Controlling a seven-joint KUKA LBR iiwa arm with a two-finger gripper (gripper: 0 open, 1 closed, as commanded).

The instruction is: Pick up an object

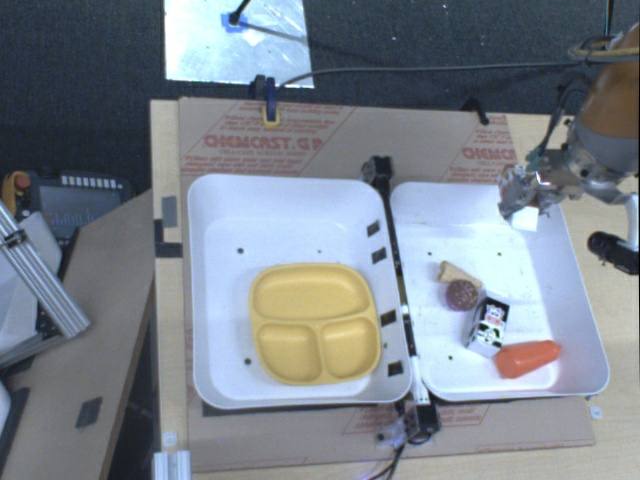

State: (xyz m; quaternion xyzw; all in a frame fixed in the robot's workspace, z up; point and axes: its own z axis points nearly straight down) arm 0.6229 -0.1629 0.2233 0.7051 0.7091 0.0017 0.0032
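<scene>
The right bin holds an orange carrot near its front right, a small black-and-white carton beside it, a dark red round piece and a pale wedge just behind that. My gripper hangs over the far right corner of this bin, well behind the objects, with a small white thing at its tip. The arm comes in from the right.
The left bin bears a yellow three-compartment tray. A black clamp strip runs between the two bins. A foil sheet lies behind the bench, and a grey pendant sits at the left.
</scene>
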